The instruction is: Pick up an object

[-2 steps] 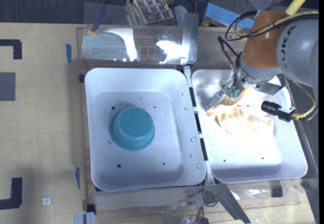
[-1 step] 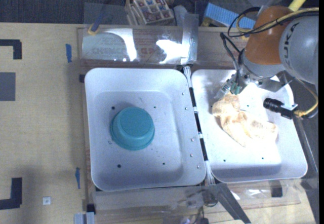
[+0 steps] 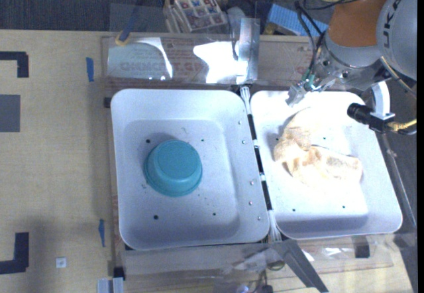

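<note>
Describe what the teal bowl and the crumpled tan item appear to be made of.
Teal bowl: likely plastic; even colour, smooth matte surface, moulded rounded rim. Tan item: probably cloth or soft paper; it lies limp in irregular folds, pale with brownish blotches. Glare washes out finer texture.

Arm (image 3: 391,13) cut off by top and right edges, tool (image 3: 299,93) fingers too small to tell

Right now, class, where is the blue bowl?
The blue bowl sits upside down in the left bin, left of centre, far from the crumpled cloth.
</note>
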You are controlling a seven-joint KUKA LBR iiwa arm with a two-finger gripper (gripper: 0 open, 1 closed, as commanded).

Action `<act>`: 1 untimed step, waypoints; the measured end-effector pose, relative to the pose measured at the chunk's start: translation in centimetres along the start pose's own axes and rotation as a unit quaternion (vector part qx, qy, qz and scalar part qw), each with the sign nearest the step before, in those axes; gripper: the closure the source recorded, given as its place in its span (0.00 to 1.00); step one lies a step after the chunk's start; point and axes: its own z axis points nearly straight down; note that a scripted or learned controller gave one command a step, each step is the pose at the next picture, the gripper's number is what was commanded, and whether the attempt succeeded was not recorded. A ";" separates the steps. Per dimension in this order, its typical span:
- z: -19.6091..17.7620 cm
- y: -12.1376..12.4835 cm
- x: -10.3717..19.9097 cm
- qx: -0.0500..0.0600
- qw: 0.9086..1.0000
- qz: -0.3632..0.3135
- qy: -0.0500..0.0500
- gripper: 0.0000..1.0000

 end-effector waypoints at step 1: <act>3.1 -0.8 -2.6 0.001 0.997 -0.079 0.001 1.00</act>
